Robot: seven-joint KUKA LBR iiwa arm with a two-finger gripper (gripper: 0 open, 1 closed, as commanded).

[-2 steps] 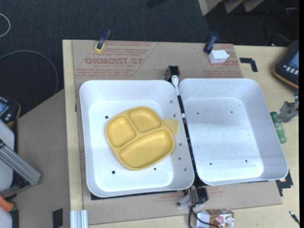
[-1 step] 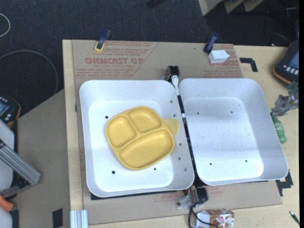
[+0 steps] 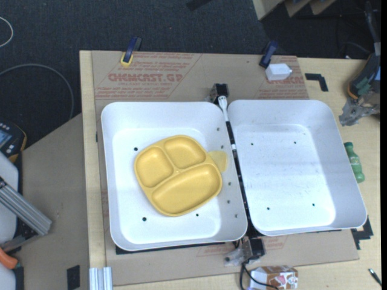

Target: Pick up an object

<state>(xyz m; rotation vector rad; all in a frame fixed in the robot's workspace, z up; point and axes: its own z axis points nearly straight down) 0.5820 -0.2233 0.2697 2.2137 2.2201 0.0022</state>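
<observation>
Two white bins, left (image 3: 115, 162) and right (image 3: 338, 162), sit touching on a cardboard sheet (image 3: 181, 77). A green marker (image 3: 354, 161) lies beside the right bin.

Yellow divided tray (image 3: 177, 175): smooth moulded plastic, soft satin sheen, no texture. Left bin (image 3: 115, 162) and right bin (image 3: 338, 162): white plastic, mostly matt, right floor faintly speckled and scuffed. Bench top (image 3: 181, 77): brown cardboard-like sheet, matt, printed red lettering. Floor (image 3: 60, 17) beyond: dark carpet, rough weave. Clamp (image 3: 129, 51) at the top edge: yellow and blue, probably plastic, too small to be sure. Green item (image 3: 354, 161) beside right bin: glossy-looking plastic.
</observation>
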